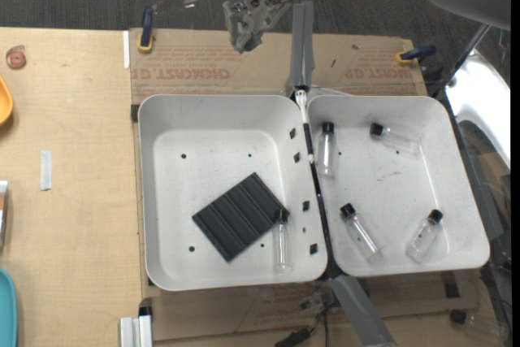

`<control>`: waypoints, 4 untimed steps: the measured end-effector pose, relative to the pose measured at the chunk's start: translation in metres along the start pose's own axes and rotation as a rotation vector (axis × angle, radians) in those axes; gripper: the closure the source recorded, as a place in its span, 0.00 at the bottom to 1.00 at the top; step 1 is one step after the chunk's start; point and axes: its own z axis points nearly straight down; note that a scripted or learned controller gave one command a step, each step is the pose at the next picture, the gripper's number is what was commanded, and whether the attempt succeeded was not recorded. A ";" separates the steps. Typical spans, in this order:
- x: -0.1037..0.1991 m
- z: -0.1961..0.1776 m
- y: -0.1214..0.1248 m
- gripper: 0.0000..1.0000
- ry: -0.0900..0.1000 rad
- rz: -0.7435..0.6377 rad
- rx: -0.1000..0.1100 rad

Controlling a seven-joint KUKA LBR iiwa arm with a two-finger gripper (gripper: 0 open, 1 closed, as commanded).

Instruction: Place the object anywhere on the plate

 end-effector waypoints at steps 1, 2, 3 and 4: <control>-0.005 0.001 -0.001 1.00 -0.001 -0.322 -0.002; 0.002 0.026 0.001 1.00 -0.002 -0.692 -0.005; 0.041 0.001 0.014 1.00 -0.002 -1.008 -0.003; -0.005 0.002 -0.001 1.00 -0.003 -1.069 -0.004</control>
